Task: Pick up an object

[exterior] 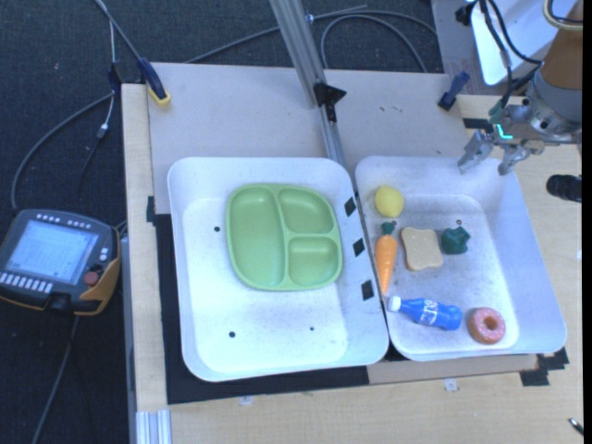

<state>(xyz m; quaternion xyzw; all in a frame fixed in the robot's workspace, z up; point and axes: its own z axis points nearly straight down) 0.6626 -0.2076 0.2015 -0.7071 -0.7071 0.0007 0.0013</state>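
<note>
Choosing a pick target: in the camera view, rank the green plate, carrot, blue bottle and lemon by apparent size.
1. green plate, by far the largest
2. carrot and blue bottle, which look alike in length, so unranked
3. lemon, smallest

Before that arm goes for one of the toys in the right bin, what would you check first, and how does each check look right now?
1. Gripper open with nothing in it: ok, fingers spread, nothing between them.
2. Gripper over the right bin: ok, at its far edge.
3. Toys lie apart for a clean grab: mostly ok; lemon, donut and bottle are separate; bread lies close to the carrot.
4. Gripper above a chosen toy: not ok, none is under it.
5. Height above the bin: cannot tell.
</note>
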